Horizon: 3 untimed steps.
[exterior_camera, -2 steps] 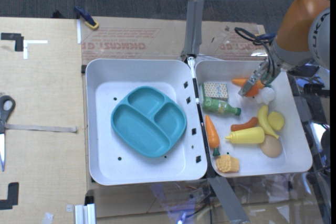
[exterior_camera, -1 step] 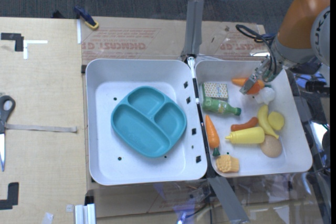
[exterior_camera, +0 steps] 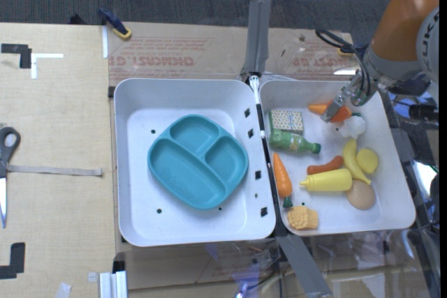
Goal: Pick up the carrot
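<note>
We can't tell the gripper's state, but it sits far from the carrot, risking grabbing the neighbouring orange piece.

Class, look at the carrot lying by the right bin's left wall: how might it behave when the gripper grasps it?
The carrot looks like stiff, probably light toy plastic. Its tapered round body may slip or roll. Lying against the bin wall, it leaves fingers little room.

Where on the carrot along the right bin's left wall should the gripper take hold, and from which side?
Probably its thick middle, from straight above. The carrot lies flat, running lengthwise beside the right bin's left wall, so fingers would likely close best across its width. The gripper is far off, by another orange piece.
</note>
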Motion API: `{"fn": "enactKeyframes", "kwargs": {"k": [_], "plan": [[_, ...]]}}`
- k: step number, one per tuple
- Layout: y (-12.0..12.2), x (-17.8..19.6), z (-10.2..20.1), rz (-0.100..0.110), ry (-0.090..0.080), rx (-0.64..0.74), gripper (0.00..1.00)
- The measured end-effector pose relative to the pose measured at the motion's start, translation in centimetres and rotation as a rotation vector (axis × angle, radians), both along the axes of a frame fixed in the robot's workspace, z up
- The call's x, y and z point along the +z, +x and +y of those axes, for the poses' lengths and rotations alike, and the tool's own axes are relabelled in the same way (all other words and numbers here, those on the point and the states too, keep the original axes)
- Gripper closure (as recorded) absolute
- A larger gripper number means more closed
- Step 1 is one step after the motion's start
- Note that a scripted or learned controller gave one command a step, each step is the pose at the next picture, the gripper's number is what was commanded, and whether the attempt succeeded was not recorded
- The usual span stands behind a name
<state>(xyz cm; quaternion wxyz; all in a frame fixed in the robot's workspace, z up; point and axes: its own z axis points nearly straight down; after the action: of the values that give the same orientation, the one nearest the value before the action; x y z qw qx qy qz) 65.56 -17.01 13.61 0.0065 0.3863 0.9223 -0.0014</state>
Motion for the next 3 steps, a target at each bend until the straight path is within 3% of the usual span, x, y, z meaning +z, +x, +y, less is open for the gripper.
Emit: {"fn": "enactKeyframes", "kwargs": {"k": [1,2,3], "plan": [[-3.2,-4.3,2.6,0.009,0.006,0.268,1.0],[-3.0,-3.2,2.6,0.003,0.005,0.267,1.0],[-6.0,-4.3,-1.8,0.009,0.004,0.408,1.0]]}}
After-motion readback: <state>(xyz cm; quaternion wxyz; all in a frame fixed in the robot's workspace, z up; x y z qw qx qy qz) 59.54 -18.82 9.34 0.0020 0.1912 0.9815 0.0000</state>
